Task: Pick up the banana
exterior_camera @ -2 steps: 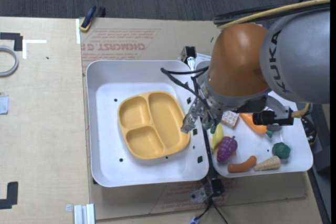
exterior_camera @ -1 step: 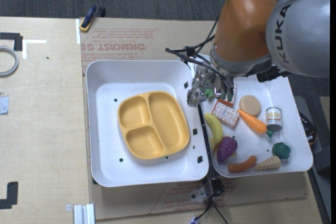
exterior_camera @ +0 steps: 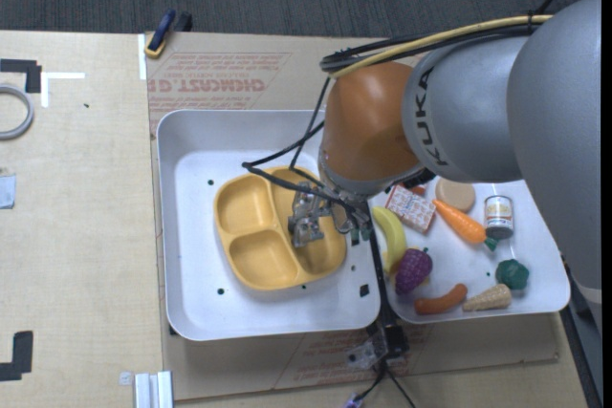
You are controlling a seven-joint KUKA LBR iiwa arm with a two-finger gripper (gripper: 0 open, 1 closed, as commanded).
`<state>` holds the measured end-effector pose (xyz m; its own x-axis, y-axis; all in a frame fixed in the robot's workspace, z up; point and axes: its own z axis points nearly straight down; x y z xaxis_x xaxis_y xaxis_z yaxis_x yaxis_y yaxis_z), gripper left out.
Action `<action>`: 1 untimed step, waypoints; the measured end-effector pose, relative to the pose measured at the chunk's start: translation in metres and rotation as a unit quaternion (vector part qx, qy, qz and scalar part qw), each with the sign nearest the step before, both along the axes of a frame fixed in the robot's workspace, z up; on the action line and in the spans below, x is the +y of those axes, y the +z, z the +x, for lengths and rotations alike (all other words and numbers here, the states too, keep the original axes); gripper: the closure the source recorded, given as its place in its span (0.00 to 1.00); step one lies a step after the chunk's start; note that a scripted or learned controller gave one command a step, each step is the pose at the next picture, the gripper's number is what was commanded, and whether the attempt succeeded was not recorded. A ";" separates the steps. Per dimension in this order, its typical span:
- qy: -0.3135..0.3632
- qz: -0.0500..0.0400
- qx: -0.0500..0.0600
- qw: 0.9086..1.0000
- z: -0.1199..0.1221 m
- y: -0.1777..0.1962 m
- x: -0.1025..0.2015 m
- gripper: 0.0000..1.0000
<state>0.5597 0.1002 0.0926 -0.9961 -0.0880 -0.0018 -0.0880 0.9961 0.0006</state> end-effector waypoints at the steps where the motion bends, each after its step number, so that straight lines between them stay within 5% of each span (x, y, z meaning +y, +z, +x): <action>1: 0.131 0.000 -0.002 0.991 0.056 0.129 -0.045 1.00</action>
